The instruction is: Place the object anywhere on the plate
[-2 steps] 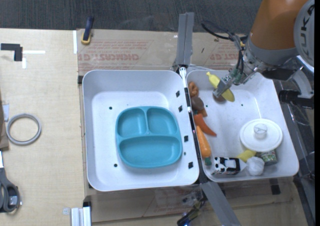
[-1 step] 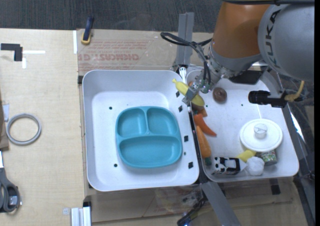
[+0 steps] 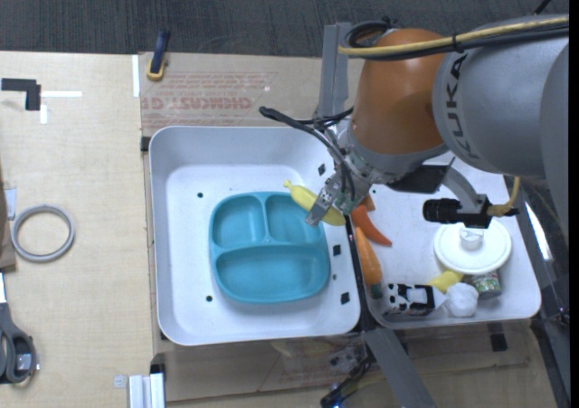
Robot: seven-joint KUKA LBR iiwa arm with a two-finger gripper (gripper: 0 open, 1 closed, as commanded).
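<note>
A blue divided plate (image 3: 264, 272) lies in the left white bin (image 3: 178, 243). My gripper (image 3: 322, 205) hangs over the plate's upper right corner, close to the wall between the bins. It is shut on a yellow banana-shaped toy (image 3: 298, 191), whose ends stick out on both sides of the fingers. The toy sits just above the plate's right rim; whether it touches the plate I cannot tell.
The right bin (image 3: 517, 308) holds two orange carrot-like pieces (image 3: 369, 251), a white round lidded item (image 3: 471, 250), a black-and-white object (image 3: 406, 298), a small yellow piece (image 3: 443, 281) and a white ball (image 3: 462, 300). A grey ring (image 3: 41, 232) lies on the bench at left.
</note>
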